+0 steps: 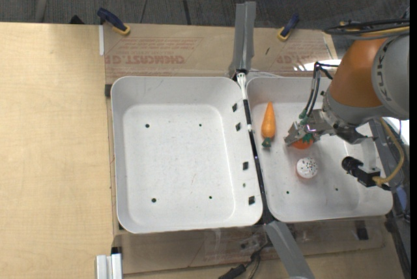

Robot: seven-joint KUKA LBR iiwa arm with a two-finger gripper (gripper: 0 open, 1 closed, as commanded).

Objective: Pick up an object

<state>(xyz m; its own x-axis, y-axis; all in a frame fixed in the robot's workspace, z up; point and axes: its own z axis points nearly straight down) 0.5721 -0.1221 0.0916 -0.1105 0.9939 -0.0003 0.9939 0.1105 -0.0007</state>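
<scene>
An orange carrot (268, 121) with a green tip lies lengthwise in the right bin (339, 206), close to its left wall. A white speckled ball (307, 168) rests nearer the bin's middle. A small red object (303, 144) peeks out from under my gripper (298, 135), which hangs low over the right bin between the carrot and the ball. Most of the red object is hidden by the gripper. The grey arm with its orange band (355, 79) reaches in from the right.
The left bin (124, 141) stands beside the right one, with a grey divider bar (245, 43) between them at the back. Two clamps (114, 21) hold cardboard on the bench behind the bins. Black cabling (358, 170) hangs over the right bin's right side.
</scene>
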